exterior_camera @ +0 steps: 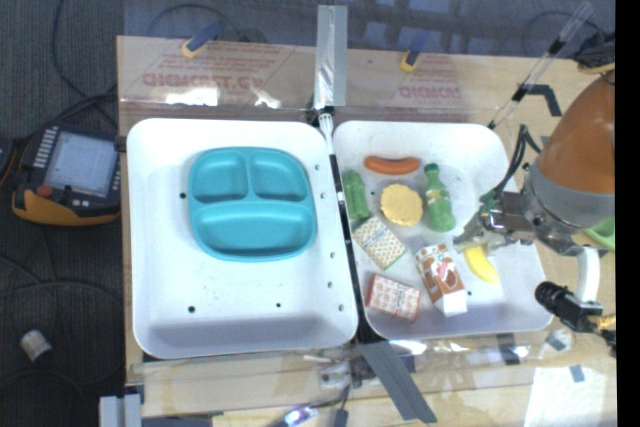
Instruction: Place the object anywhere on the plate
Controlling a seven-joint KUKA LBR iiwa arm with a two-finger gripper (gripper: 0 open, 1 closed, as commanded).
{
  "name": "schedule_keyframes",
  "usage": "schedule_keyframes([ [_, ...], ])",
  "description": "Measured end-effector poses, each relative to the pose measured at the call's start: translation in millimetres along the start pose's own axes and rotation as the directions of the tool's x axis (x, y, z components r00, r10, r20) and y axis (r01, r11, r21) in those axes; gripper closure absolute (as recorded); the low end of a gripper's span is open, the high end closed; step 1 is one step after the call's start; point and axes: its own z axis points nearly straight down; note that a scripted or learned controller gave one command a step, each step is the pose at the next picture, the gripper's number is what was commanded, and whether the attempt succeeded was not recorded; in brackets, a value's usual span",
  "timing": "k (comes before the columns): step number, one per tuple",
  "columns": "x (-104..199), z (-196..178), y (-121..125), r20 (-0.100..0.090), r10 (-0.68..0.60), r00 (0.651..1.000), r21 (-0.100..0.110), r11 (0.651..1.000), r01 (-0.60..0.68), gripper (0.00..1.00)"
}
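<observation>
Reaches in from the right, gripper (pixel 487 227) low in the right bin (pixel 455 137), just beside one banana (pixel 481 265). Nearest: one red packet (pixel 392 297), one carton (pixel 440 275). Farther: one checkered packet (pixel 380 242), cookie (pixel 402 205), bottle (pixel 437 198), cucumber (pixel 354 197), sausage (pixel 392 165). One teal plate (pixel 250 203) in the left bin (pixel 160 245).

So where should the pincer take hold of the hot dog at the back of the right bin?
Probably across the middle of the hot dog, coming straight down, fingers closing front to back over its narrow width. It lies flat and lengthwise left to right, with free space behind it; the round yellow cracker sits close in front.
</observation>
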Motion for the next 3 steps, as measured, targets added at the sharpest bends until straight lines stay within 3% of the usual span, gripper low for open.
schedule_keyframes([
  [1,82.7,12.8,-10.9,0.000,0.096,0.995,0.002,0.995,-0.096,1.00],
  [2,148.5,13.0,17.2,0.003,0.162,0.987,0.002,0.987,-0.162,1.00],
  [3,237.4,12.8,32.5,0.004,-0.203,0.979,0.002,0.979,0.203,1.00],
])
